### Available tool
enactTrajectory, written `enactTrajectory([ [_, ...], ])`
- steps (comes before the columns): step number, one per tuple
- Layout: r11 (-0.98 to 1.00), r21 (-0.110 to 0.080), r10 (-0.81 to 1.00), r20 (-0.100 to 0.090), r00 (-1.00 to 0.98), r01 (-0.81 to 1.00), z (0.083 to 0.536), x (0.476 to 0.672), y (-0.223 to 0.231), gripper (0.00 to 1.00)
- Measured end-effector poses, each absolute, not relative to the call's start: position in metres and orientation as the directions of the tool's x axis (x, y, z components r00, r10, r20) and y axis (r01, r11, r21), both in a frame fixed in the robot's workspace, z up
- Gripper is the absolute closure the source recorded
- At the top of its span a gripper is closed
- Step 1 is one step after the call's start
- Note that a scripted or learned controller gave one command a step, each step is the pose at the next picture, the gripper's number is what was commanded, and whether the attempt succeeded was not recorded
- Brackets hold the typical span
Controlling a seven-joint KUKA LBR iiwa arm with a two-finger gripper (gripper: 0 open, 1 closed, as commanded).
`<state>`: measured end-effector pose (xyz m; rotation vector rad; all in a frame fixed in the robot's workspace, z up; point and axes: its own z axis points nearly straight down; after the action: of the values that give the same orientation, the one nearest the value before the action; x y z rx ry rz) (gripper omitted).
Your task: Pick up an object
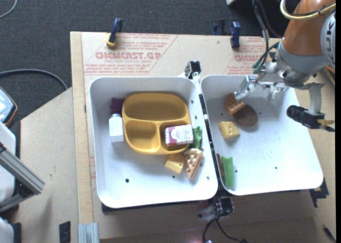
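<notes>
Claw [259, 88] over upper part of right bin [298, 175], reaching in from right; finger state not discernible, nothing seen pinched. Nearest candidates just below-left of claw: brown block [234, 104], touching dark round disc [247, 116]. Yellow cheese wedge [229, 129] slightly further down-left; green stick [227, 171] well apart at bin's left wall, long axis running top-to-bottom. Judged: short descent w/ small leftward shift needed to reach block. Left bin [106, 183] w/ yellow tray [152, 110] farther off.
</notes>
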<state>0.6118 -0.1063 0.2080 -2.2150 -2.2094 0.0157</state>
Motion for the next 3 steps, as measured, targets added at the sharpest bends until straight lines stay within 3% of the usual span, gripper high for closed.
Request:
enactTrajectory([
  [1, 0.000, -0.002, 1.000, 0.000, 0.000, 1.000, 0.216, 0.615, -0.106, 0.00],
  [3, 0.000, -0.006, 1.000, 0.002, 0.000, 1.000, 0.109, 0.617, -0.101, 0.00],
])
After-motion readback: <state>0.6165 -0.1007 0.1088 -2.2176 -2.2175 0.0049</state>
